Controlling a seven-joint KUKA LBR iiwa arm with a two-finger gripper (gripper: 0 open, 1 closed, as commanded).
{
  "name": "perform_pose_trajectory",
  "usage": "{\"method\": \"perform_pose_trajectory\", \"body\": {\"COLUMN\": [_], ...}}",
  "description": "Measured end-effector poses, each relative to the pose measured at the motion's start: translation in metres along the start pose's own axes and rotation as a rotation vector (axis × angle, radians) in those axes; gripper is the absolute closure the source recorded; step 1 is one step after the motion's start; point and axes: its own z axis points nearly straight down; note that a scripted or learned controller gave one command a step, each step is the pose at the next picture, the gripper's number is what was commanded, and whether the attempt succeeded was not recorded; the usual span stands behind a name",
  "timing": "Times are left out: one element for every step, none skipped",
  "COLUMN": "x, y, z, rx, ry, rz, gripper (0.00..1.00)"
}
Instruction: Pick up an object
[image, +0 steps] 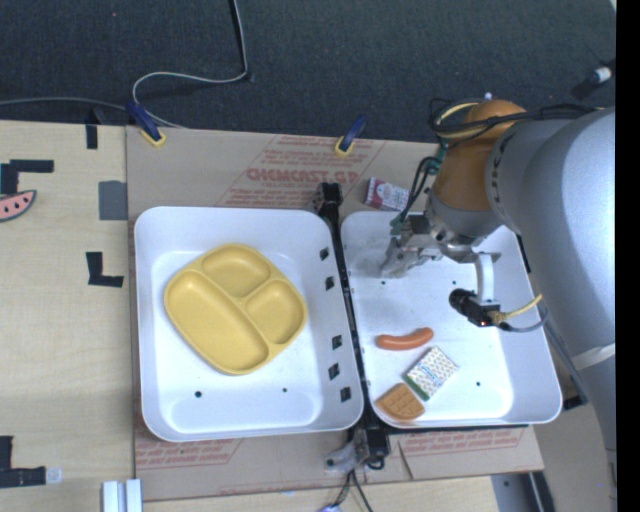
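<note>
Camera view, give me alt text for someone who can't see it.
A grey arm's gripper hovers over the right bin, above a sausage, a patterned packet and a waffle. The left bin holds a yellow divided plate.

left bin (160, 400) holds yellow divided plate (234, 307) | cardboard sheet (290, 175) under both bins | yellow clips (351, 140) at sheet's far edge | small packet (383, 194) beyond right bin (520, 395) | black cable (190, 75) across dark floor

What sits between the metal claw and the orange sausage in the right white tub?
Nothing: the camera view shows bare white bin floor between the gripper and the orange sausage.
</note>
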Motion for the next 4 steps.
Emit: {"method": "perform_pose_trajectory", "body": {"x": [0.0,0.001,0.001,-0.012], "y": [0.0,0.0,0.0,-0.076], "z": [0.0,-0.009,-0.009,0.01], "rx": [0.0,0.001,0.001,0.003], "ry": [0.0,0.002,0.002,0.0], "rz": [0.0,-0.001,-0.001,0.003], "gripper": [0.0,1.0,0.0,0.0]}}
